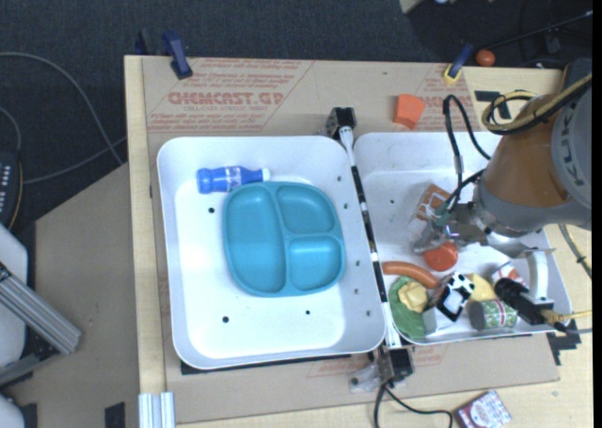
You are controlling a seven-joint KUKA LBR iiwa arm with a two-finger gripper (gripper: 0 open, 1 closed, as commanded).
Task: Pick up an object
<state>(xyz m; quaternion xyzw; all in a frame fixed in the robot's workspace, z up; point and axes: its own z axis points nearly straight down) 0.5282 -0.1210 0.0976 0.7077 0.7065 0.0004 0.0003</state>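
Observation:
My gripper (435, 229) is low inside the right bin (395, 158), coming off the grey arm with its orange band (522, 172). It hangs just above a small red-orange object (440, 256) and right next to a brown packet (434, 198). Whether it touches either one is not visible. Along the bin's front edge lie a red sausage (412, 272), a yellow piece (411, 294) on a green dish (406, 319), a black-and-white toy (455, 295) and a greenish can (495, 314).
The left bin (188, 294) holds a blue divided plate (282, 236) and a blue bottle (230, 177) at its back left. An orange block (408, 110) sits on the bench behind the right bin. Black cables (458, 134) run along the arm.

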